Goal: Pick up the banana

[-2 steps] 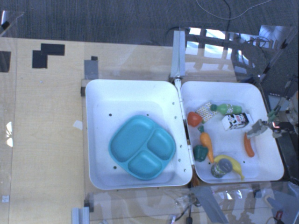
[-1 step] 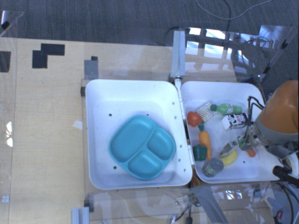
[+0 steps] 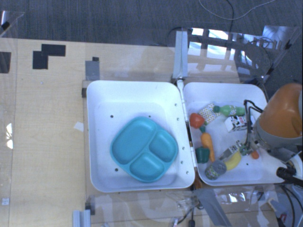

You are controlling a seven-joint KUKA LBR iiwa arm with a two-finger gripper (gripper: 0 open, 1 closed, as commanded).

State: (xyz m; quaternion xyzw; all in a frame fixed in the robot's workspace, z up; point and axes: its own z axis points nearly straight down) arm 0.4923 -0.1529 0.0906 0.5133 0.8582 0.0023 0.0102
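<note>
Presently the banana [image 3: 233, 161] lies in the right bin [image 3: 258, 94] near its front wall, touching a grey disc [image 3: 216, 170]. Claw [image 3: 241, 150] sits just above the banana; its state cannot be determined. Left bin [image 3: 99, 126] holds a blue divided plate [image 3: 144, 148].

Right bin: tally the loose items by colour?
In the right bin:
Green: 2, bottle, small block
Orange/red: 3, tomato, carrot, small piece
Yellow: 1, banana
White/patterned: 2, carton, packet
Grey: 1, can
Total: 9
</note>
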